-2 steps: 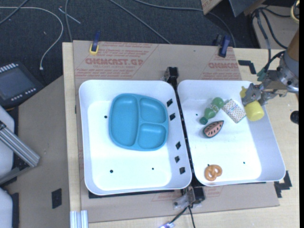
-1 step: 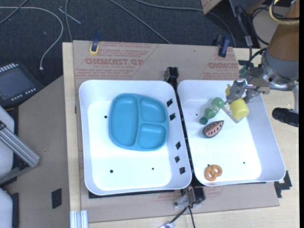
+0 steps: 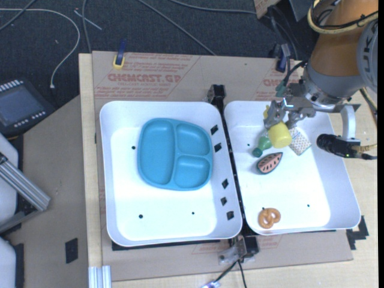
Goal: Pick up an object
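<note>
The gripper (image 3: 279,120) hangs over the right bin (image 3: 312,215), its fingers pinching a yellow object (image 3: 279,135) right beneath them. A green piece (image 3: 263,144) lies just left of and below the gripper, a watermelon slice (image 3: 270,162) below it, and a pretzel (image 3: 269,217) further down. A blue divided plate (image 3: 175,153) sits well to its left in the left bin (image 3: 120,179).

Glossy white plastic bins (image 3: 120,179); matt blue plastic tray (image 3: 175,153); brown cardboard (image 3: 180,71).
</note>
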`<control>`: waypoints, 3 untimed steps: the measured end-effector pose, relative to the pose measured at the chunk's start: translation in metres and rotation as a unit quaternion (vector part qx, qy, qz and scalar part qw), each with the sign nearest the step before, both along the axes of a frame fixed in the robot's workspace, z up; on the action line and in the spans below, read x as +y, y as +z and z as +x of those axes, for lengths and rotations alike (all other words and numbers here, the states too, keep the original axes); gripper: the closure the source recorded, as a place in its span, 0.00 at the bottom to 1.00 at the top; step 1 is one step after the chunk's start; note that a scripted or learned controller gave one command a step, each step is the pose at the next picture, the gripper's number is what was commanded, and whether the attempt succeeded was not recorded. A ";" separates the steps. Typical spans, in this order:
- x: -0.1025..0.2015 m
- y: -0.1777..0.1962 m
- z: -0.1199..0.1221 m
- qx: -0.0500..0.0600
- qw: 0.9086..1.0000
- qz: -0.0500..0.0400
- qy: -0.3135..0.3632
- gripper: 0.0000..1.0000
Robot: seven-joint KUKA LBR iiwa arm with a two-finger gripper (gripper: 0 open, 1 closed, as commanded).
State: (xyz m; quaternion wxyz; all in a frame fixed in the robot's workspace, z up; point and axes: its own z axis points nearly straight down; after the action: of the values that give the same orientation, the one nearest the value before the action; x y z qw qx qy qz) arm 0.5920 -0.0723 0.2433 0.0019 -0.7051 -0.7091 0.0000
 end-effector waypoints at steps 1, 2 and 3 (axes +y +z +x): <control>0.049 -0.007 0.000 0.000 1.000 0.000 0.000 1.00; 0.100 -0.021 0.010 0.000 1.000 0.000 0.000 1.00; 0.160 -0.024 0.030 -0.002 1.000 0.000 0.000 1.00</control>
State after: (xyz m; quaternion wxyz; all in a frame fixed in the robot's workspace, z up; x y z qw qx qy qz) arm 0.6218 0.0876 0.2195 0.0000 -0.7051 -0.7091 -0.0015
